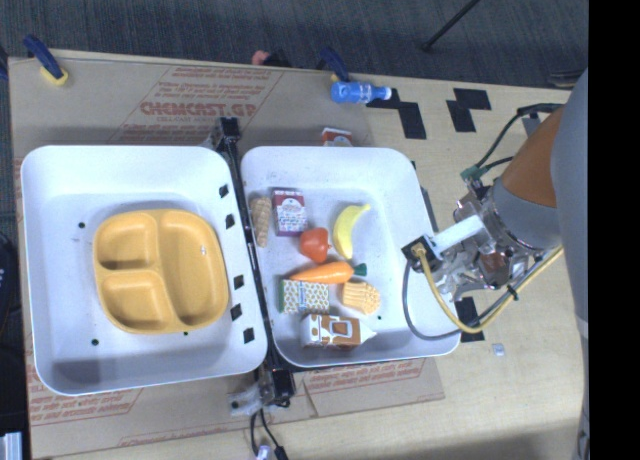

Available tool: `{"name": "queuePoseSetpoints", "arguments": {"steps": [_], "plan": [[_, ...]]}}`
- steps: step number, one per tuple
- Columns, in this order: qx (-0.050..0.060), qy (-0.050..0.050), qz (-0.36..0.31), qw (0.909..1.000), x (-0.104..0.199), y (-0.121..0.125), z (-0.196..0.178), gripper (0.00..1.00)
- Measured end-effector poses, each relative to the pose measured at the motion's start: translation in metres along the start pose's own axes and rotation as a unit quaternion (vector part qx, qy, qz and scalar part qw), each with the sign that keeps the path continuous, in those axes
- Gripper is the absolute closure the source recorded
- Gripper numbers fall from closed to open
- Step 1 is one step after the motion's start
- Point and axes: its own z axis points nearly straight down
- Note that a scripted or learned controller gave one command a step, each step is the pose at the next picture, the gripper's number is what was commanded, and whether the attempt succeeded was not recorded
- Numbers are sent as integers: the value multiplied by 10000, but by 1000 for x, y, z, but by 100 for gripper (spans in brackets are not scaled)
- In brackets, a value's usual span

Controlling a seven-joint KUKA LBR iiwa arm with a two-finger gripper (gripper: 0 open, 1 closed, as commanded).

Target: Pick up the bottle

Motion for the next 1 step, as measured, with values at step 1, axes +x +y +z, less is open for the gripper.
{"name": "queuePoseSetpoints", "arguments": {"steps": [1], "plan": [[-20, 18, 3, 10000, 0, 0, -6, 100]]}}
